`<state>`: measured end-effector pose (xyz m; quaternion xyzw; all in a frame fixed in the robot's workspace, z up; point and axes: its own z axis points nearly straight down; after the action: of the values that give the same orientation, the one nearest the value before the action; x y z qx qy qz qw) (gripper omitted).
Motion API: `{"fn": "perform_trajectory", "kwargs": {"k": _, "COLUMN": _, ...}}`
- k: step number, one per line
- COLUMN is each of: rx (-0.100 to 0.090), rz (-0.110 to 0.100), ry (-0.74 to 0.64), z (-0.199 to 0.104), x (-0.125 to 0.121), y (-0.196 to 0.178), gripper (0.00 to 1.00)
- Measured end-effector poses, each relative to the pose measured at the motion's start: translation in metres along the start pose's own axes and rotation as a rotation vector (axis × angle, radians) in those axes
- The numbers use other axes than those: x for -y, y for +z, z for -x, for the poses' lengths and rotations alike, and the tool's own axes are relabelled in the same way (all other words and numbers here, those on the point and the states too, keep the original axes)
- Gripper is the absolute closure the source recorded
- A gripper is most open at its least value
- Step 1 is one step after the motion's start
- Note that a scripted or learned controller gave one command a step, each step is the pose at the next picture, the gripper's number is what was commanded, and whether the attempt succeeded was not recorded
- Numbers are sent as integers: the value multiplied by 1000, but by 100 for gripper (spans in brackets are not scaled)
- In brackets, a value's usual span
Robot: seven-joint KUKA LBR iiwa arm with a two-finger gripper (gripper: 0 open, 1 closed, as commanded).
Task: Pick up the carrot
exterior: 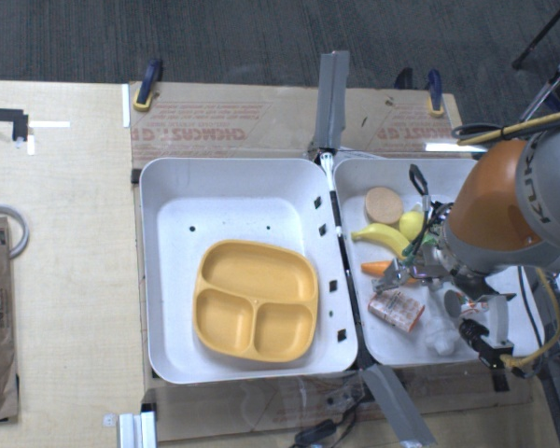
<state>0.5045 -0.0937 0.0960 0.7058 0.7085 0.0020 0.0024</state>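
Camera view, from above at a slant: seen reaching in from the right over the right-hand shallow white plastic bin (pixel 541 343), a grey robot arm with a broad orange band (pixel 493 203) above the wrist, its two-finger metal gripper (pixel 409 273) low among the bin's clutter. Lying at the bin's left side, just inside the wall shared with the left-hand shallow white plastic bin (pixel 168 250), a small orange carrot (pixel 377 268), long axis roughly left to right across the picture, its right end touching or tucked under the gripper's tip. Placed, then, immediately to the left of the tool, so close as to be nearly under it. Impossible to tell how wide the tool stands, or whether anything is caught in it: tip too small and crowded by neighbouring things.

Close around the carrot: a curved yellow banana (pixel 381 238) just above it, a pale tan round disc (pixel 385 203) beyond that, a small yellow-green rounded fruit (pixel 412 224) near the wrist, and a red-and-white wrapped packet (pixel 397 310) just below. Resting in the left bin, well apart from all this, a yellow three-compartment plastic plate (pixel 256 300).

Judged from this: any closing motion best set across the carrot's short width, with banana and packet both near enough to be nudged.
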Motion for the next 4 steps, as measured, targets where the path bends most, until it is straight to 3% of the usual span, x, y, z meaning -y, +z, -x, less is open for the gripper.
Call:
{"fn": "perform_trajectory", "kwargs": {"k": 1, "rx": 0, "rz": -7, "ry": -103, "z": 5, "x": -49, "y": 5, "gripper": 0}}
{"fn": "perform_trajectory", "kwargs": {"k": 2, "rx": 1, "rz": -8, "ry": -89, "z": 51, "x": -25, "y": -123, "gripper": 0}}
{"fn": "perform_trajectory", "kwargs": {"k": 3, "rx": -2, "rz": -7, "ry": -534, "z": -24, "x": -31, "y": -126, "gripper": 0}}
{"fn": "perform_trajectory", "kwargs": {"k": 4, "rx": -1, "rz": -9, "ry": -377, "z": -44, "x": -45, "y": -94, "gripper": 0}}
